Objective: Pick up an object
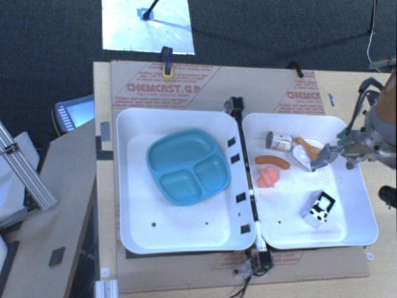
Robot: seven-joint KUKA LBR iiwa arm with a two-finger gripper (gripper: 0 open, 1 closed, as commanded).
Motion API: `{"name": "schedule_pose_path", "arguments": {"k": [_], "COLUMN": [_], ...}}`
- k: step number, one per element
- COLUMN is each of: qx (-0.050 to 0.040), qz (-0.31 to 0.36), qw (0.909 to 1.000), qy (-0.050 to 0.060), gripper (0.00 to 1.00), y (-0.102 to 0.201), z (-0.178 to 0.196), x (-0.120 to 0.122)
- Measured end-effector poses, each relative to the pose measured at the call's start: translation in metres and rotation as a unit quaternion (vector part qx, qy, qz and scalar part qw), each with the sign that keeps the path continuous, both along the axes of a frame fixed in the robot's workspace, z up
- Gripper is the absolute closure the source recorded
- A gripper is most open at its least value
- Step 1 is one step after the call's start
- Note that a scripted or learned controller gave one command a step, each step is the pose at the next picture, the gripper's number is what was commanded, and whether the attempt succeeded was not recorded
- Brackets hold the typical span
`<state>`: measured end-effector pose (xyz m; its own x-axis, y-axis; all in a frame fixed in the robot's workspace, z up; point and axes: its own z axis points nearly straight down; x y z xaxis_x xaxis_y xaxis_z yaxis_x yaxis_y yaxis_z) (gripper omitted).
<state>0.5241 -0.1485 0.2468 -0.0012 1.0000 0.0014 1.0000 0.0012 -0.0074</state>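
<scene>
Gripper point(324, 157) low over right bin point(356, 228), near its far right rim, just beside white spoon point(305, 153); finger spread impossible to tell, nothing seen held. Open floor toward near rim. One sausage point(273, 161), one pink lump point(268, 177), one bottle point(280, 143), one checkered block point(319, 208). One blue tray point(188, 165) in left bin point(133, 228).

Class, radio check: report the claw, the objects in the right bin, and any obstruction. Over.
Claw low over right bin, by white spoon; grip unclear. Hot dog, pink piece, small bottle, checkered block lying loose. Blue tray in left bin.
</scene>
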Motion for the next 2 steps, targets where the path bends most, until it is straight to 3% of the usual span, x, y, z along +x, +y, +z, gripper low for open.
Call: {"name": "schedule_pose_path", "arguments": {"k": [1,2], "qx": [-0.0008,-0.0001], "qz": [0.001,0.0], "qw": [1.0,1.0], "qy": [-0.004,-0.002], "gripper": [0.0,0.0], "y": [0.0,0.004], "z": [0.004,-0.058], "x": [0.002,0.002]}}
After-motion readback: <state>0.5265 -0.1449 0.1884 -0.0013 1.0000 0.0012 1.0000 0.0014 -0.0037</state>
